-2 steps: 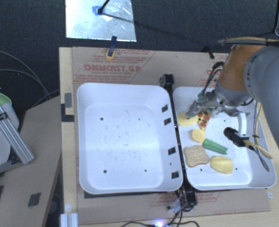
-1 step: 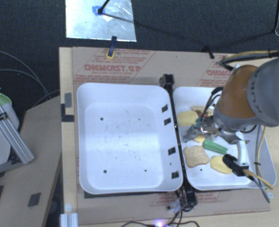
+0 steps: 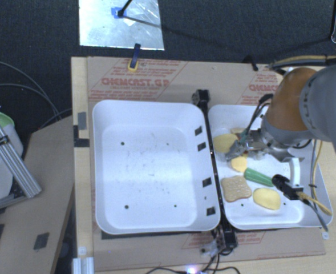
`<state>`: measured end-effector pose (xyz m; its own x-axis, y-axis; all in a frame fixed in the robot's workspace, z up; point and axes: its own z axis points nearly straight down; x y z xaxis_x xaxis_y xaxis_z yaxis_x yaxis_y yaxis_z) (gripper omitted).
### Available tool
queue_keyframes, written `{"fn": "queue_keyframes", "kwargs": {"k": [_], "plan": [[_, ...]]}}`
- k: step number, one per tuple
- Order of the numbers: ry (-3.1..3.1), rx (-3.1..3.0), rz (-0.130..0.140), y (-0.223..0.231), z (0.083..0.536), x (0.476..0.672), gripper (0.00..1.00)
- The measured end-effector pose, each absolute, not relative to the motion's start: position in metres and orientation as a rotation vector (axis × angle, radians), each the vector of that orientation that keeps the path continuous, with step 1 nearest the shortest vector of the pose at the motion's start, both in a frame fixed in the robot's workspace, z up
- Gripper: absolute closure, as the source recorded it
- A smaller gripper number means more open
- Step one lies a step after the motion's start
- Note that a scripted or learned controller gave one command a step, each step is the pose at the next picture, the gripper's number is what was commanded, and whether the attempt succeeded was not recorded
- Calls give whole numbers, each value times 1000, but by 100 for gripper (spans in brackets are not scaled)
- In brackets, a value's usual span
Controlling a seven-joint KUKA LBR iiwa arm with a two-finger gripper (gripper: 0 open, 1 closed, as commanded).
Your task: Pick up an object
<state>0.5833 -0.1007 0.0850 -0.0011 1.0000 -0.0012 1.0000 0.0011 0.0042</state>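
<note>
The gripper (image 3: pixel 240 148), its grip state impossible to tell, hung low in the right bin (image 3: pixel 270 220), with the small yellow piece (image 3: pixel 239 164) just beside it on the near side.

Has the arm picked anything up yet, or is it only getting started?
Done: the arm has reached into the right bin, and its gripper is low among the food pieces. In hand: nothing I can see lifted. The cracker, green piece and yellow lump lie on the bin floor; another yellow piece sits just below the gripper. Left: closing on one item and raising it.
</note>
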Motion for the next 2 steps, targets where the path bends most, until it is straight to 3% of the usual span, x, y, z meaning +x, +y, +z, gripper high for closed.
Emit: {"fn": "queue_keyframes", "kwargs": {"k": [1,2], "plan": [[2221,2217,5,-100,96,583,100],[2234,2208,10,-10,189,535,100]]}}
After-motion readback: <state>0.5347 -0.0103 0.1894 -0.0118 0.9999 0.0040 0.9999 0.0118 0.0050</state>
